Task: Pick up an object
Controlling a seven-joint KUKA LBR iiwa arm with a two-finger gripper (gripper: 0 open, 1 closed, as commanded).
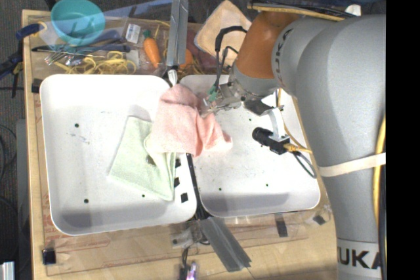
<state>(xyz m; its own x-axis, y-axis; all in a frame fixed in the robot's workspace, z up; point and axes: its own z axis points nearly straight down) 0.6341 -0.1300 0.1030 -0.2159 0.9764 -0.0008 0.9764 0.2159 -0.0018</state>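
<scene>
Two cloths are up for grabs: a pink cloth (187, 124) draped over the divider between the left bin (65, 141) and right bin (262, 193), and a green cloth (141, 157) flat in the left bin, just under the pink one's edge. The gripper (220, 100) sits at the pink cloth's far right edge, looks like it's touching the fabric, but I can't tell if it's spread or pinched from this angle. Best bet imo: bite a raised fold, then lift straight up so it peels clear of the rim. Bench's far left is cluttered, teal bowl (77, 18), rubber bands (105, 64)
</scene>
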